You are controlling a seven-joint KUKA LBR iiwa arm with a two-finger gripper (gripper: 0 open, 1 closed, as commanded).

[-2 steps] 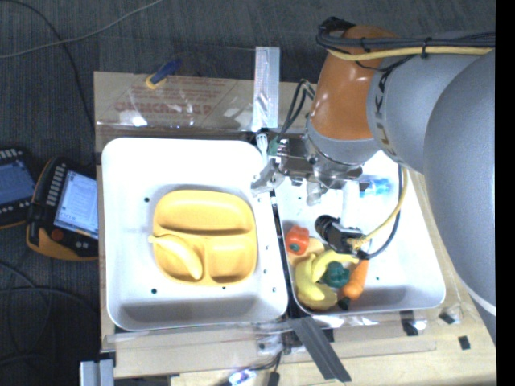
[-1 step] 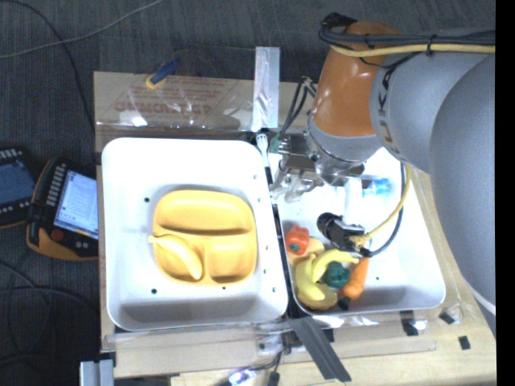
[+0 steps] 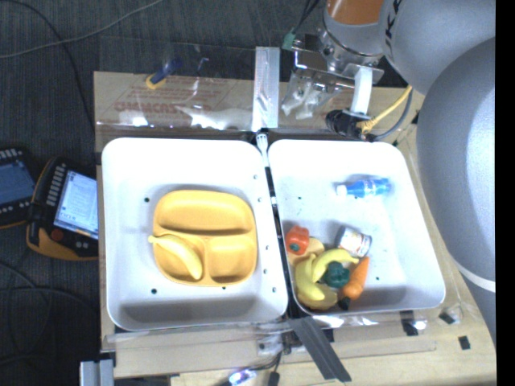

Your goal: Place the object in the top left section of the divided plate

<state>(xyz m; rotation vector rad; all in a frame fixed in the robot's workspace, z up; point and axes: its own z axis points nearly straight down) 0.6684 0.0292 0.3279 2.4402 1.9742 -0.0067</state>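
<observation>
pincer (image 3: pixel 304 95) above bins' far edge, grip state cannot tell | yellow divided plate (image 3: pixel 204 236) in left bin (image 3: pixel 129 175), well below-left of pincer | toy pile (image 3: pixel 326 268) in right bin (image 3: pixel 402 215), below pincer

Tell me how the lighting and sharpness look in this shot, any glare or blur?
Camera view: even overhead light, soft shadows under the yellow divided plate; the white bins' walls are near blown-out; glare on the clear plastic sheet behind them; the toy pile is slightly soft, and the tool is blurred.
</observation>
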